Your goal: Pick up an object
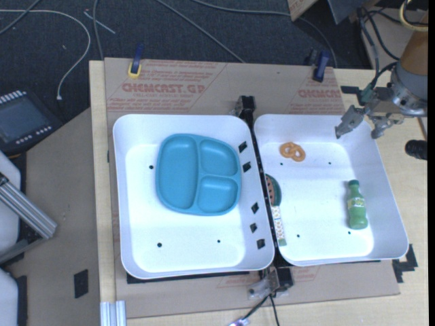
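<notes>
While the end effector (362, 122) hovers open and empty, seemingly lining up, the green bottle (355, 205) lies below it, untouched.

The flat brown cardboard sheet (204, 80) under the bins has red words printed on it. Well to the left of the gripper (361, 122) it reads "CHEMCAST GP". The red print nearer it is too blurry.

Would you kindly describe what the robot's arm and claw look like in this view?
The arm is grey with an orange band above the wrist. Its claw is a small metallic-grey assembly ending in two thin fingers. Dark cables loop beside the arm.
</notes>
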`<state>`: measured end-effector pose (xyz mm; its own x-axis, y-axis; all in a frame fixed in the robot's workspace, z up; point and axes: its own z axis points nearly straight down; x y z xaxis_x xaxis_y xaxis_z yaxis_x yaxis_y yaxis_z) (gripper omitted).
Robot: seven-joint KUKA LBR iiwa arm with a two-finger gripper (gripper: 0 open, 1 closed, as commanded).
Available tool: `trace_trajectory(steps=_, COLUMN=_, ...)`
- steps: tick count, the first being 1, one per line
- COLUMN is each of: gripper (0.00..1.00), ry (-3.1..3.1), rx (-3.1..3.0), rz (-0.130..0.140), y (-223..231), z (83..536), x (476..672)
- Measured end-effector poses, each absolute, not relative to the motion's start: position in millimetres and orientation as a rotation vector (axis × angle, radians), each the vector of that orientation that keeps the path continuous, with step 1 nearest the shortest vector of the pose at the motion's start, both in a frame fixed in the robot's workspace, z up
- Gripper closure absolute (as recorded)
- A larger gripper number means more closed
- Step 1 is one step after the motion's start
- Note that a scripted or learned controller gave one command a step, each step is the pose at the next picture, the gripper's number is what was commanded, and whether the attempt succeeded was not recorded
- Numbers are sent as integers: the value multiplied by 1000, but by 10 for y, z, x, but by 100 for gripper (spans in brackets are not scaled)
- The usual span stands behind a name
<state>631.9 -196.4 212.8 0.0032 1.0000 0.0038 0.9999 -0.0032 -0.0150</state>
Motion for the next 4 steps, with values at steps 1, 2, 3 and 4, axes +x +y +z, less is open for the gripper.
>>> trace_trajectory(steps=1, gripper=0, ry=-2222, rx=-2220, rz=0, y=-1956, z=2224, x=6348)
trace_trajectory(steps=2, gripper=0, ry=-2220, rx=-2216, rz=4, y=-1902, z=1784, x=6384)
trace_trajectory(steps=3, gripper=0, ry=-2221, rx=-2215, rz=4, y=-1872, z=1233, x=6478)
trace_trajectory(steps=4, gripper=0, ry=-2221, rx=-2217, rz=3, y=-1865, z=831, x=6476)
